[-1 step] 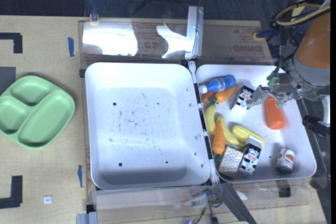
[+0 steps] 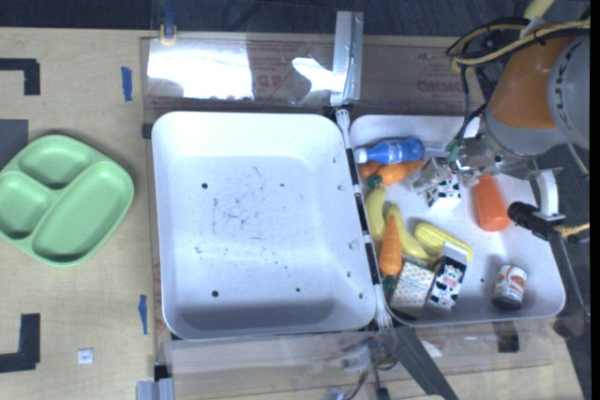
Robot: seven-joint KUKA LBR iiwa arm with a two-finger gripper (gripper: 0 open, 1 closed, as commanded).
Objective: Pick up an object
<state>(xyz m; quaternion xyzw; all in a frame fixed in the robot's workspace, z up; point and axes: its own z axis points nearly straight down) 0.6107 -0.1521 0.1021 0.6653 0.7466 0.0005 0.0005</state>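
Reaching in from the right, I hung over the bench with my grey arm and its orange band above the right bin. The left bin beside it lay as a wide white tray, and well off to the left a green divided plate sat on the bench. My fingers were low in the upper middle of the right bin, over a small black-and-white speckled piece, but I could not tell whether they were spread or pressed together, nor whether anything sat between them. The things I might pick all lay in that right bin: a blue bottle at the top, an orange cylinder just right of my fingers, a yellow banana along the inner wall, a carrot below it, a corn cob, a cow-patterned carton and a small can near the front. By my judgement the pick was only at its approach: nothing looked lifted yet, so closing, securing and raising an object remained to be done.
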